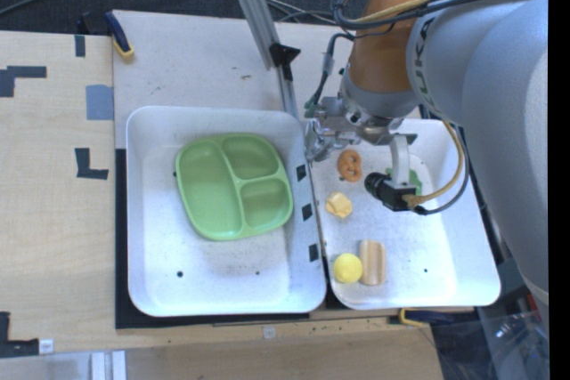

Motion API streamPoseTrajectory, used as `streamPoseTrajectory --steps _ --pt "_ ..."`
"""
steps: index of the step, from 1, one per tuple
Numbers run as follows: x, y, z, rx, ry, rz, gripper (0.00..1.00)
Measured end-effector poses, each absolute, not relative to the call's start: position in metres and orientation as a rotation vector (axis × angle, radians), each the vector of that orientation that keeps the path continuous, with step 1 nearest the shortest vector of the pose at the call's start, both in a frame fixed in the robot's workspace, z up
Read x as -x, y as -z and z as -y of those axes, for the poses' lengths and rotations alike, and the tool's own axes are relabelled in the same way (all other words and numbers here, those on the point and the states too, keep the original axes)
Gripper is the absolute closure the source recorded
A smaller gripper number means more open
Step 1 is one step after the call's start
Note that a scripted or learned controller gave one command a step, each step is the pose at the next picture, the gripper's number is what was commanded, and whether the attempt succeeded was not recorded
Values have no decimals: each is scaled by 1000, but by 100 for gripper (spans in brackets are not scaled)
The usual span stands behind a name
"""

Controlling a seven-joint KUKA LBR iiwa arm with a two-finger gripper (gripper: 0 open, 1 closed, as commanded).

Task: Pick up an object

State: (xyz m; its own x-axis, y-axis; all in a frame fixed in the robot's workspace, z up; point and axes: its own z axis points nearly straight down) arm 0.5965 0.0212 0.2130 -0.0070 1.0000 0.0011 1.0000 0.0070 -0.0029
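The right bin [463, 267] holds several small items. An orange-brown pretzel-like piece [349, 164] lies near its upper left. Below it sits a pale yellow chunk [338, 206]. A yellow ball [347, 268] and a tan cylinder [372, 262] rest side by side near the front. My gripper [322, 142] hangs low at the right bin's upper left corner, close to the divider between the bins, just left of and above the pretzel-like piece. Nothing shows held in it. The arm's wrist hides the back of the right bin.
A green divided plate [235, 185] lies in the left bin [151, 271]. A slanted metal pole [254, 0] comes down to the bins' shared wall behind the gripper. A black fitting with cables [390, 190] hangs from the wrist over the right bin.
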Motion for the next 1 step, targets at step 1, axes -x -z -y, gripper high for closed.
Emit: streamPoseTrajectory --steps 1 --pt "-597 -208 -73 2212 -1 2228 100"
